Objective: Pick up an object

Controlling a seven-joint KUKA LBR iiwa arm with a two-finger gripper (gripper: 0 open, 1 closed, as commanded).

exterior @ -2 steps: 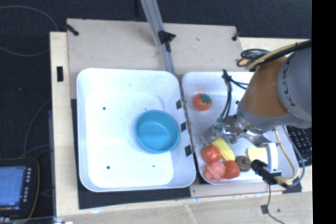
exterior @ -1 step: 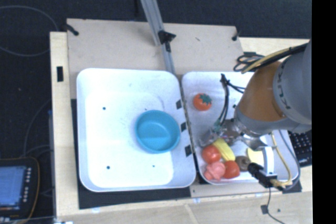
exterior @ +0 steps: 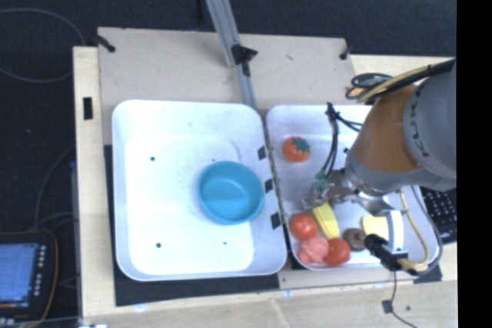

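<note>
One yellow corn cob (exterior: 326, 220) — just below the jaws (exterior: 321, 196), right bin (exterior: 307, 119)

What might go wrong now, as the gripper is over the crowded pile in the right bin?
1. The yellow piece, red tomato and pink item lie touching, so the gripper may catch two or slip off.
2. The pile sits near the right bin wall, so a finger may strike it.

Glossy plastic blue bowl (exterior: 230, 192)
</note>
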